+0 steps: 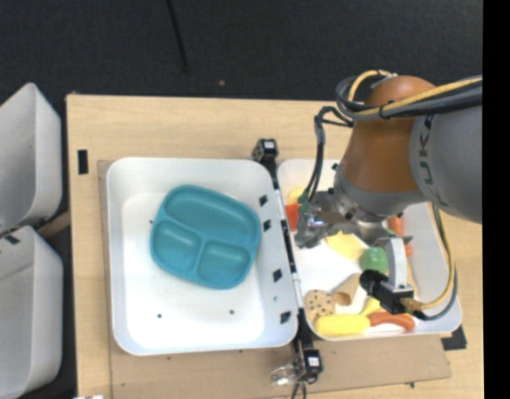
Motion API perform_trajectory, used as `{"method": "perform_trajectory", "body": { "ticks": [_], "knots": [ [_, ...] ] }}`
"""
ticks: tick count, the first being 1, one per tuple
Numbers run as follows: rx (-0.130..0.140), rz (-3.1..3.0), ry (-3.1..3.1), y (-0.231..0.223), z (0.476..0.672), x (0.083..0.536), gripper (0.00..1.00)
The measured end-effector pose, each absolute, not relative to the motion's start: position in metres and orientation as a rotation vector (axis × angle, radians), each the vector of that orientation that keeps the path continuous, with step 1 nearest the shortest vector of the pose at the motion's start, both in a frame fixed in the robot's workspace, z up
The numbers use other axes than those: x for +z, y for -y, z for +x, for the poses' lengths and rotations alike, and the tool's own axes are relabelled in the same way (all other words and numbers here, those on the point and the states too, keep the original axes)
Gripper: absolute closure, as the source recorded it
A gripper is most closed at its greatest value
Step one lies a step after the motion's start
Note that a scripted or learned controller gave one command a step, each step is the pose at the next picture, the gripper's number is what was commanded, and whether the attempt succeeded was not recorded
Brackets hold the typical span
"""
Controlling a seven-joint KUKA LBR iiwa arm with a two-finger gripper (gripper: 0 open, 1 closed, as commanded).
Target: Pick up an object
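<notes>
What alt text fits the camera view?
A grey and orange robot arm reaches down into the right bin, among small toy foods including a yellow banana and a cookie. The left bin holds a blue divided plate.

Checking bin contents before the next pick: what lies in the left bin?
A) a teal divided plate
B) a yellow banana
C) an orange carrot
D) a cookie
A: the teal divided plate lies alone in the left bin; the small toy foods sit in the right bin.
</notes>
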State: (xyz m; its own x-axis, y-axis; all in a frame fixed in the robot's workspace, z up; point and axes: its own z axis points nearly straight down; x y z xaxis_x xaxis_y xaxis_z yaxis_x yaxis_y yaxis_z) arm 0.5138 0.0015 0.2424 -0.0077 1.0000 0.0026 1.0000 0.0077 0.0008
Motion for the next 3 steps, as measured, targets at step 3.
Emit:
{"method": "perform_trajectory", "body": {
  "ticks": [3],
  "knots": [
    [-0.001, -2.216, 2.227, -0.068, 0.501, 0.249, 1.0]
  ]
}}
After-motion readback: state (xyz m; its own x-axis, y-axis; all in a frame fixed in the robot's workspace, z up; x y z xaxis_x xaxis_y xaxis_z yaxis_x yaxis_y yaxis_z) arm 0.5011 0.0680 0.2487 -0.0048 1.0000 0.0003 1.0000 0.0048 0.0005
